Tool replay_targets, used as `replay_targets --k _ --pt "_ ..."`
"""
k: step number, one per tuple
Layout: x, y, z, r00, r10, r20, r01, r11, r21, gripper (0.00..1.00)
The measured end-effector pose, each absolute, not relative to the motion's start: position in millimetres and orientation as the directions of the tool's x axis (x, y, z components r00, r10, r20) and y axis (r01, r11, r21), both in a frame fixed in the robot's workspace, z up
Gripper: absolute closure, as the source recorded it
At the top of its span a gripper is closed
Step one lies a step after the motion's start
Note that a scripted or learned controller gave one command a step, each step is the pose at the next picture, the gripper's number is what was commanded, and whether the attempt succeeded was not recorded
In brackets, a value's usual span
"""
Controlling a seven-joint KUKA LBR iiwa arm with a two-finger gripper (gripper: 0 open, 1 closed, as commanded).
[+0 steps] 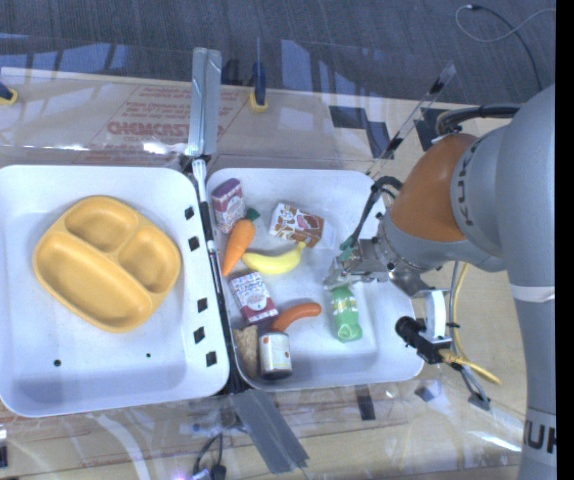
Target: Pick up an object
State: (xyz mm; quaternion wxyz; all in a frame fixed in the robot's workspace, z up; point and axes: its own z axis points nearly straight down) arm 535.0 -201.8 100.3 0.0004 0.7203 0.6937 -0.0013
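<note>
We read this as the approach step of a pick: the gripper (347, 270) sits low in the right bin (387, 363), just above the green bottle (344, 314), and nothing looks lifted yet. Whether the fingers are spread or closed we cannot tell, since the wrist hides them from above, and we see nothing held between them. In our judgement the next move calls for a short, straight descent onto the bottle, which lies flat and lengthwise toward the bottom of the frame, so the jaws should close across its narrow width. The bottle looks light and smooth, so it may slide or roll if nudged off centre.

Going near to far in the right bin, at the lower edge stands a small jar (274, 354) with a dark lid. Just above it lie an orange sausage (296, 315) and a small red packet (251, 297). Further up, mid-frame, a banana (275, 261) lies across, with a carrot (235, 245) slanting beside the bin's left wall. Toward the top of the bin sit a printed carton (296, 224) and a maroon box (227, 204).

The left bin (27, 378), in the left half of the frame, holds a yellow divided tray (107, 261), well apart from the arm.
</note>
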Motion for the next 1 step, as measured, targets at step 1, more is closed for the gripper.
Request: replay_targets --k 1 --pt "531.4 -148.8 200.5 -0.084 0.996 -0.001 0.996 0.084 0.001 1.00"
